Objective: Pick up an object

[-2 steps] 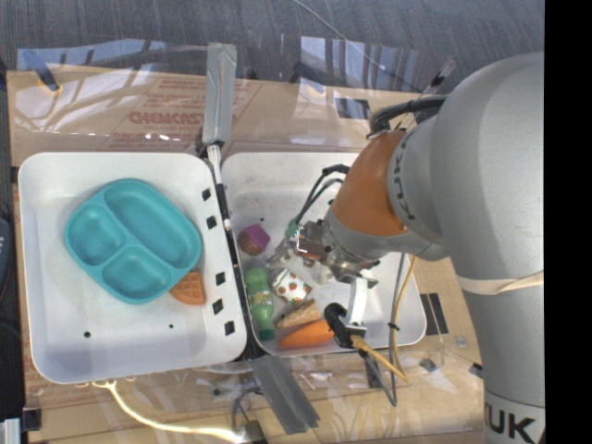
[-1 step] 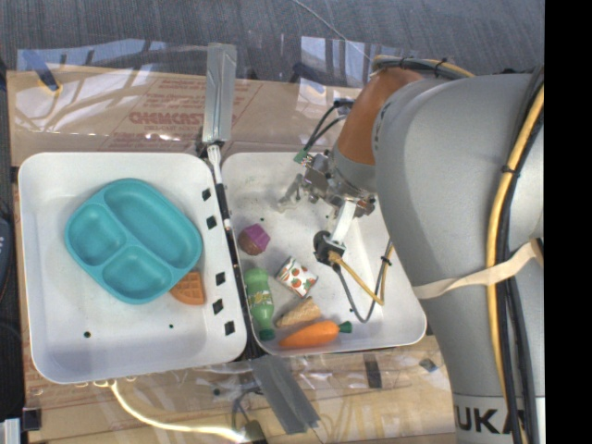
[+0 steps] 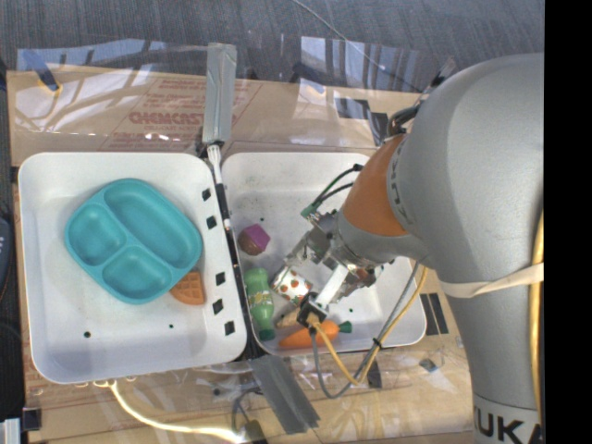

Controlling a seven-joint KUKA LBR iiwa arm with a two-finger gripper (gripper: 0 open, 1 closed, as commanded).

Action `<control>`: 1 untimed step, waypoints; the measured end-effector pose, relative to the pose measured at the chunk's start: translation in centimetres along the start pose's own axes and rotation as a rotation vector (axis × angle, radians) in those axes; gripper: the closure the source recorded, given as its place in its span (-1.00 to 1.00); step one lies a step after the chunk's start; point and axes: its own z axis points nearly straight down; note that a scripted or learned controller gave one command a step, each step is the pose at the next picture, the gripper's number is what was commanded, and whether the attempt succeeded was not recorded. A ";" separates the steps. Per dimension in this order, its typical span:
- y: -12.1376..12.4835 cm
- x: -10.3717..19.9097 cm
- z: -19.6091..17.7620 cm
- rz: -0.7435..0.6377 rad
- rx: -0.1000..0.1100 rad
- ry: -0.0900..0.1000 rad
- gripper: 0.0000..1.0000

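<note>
My gripper (image 3: 294,283) reaches down into the right bin (image 3: 277,169), near its front left part. A small white thing with red spots (image 3: 289,288) sits right at the gripper's tip; whether it is held is unclear. Just left of it lie green toy pieces (image 3: 258,299). An orange carrot with a green end (image 3: 305,337) rests at the bin's front wall, below the gripper. A purple toy (image 3: 253,240) lies a little farther back and to the left, apart from the gripper.
The left bin (image 3: 46,276) holds a teal divided plate (image 3: 132,239) and an orange waffle-like piece (image 3: 189,289) at the plate's front right edge. The arm's grey body covers the right bin's right side. A taped divider (image 3: 222,248) separates the bins.
</note>
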 end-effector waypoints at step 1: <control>3.5 6.6 0.0 0.275 -0.002 0.001 -1.00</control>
